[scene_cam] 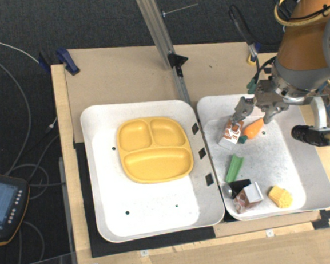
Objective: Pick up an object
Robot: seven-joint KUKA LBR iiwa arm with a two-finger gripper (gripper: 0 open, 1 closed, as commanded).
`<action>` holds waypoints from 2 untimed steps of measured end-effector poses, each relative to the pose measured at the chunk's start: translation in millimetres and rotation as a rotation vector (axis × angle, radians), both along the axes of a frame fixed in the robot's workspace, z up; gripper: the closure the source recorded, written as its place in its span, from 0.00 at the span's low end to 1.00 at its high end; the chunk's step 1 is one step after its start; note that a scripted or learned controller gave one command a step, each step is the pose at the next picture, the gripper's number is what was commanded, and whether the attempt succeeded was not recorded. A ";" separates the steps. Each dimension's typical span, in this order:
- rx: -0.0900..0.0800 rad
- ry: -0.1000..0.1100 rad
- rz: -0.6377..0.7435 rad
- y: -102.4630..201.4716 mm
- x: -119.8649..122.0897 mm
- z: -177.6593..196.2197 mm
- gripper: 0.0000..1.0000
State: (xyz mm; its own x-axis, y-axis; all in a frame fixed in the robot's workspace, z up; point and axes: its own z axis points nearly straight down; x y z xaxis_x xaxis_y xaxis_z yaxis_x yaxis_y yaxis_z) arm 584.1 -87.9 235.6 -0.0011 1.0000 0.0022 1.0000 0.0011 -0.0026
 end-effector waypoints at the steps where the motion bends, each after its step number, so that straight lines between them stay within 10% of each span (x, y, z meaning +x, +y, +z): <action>1: 0.000 -0.001 -0.001 -0.2 0.1 0.0 0.00; 2: 0.000 0.006 -0.001 4.8 -8.8 -57.9 0.00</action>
State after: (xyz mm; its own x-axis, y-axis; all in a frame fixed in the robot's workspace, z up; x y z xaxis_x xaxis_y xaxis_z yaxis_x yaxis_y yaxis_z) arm 575.3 -83.0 177.7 -0.0001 1.0000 0.0023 1.0000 0.0002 -0.0085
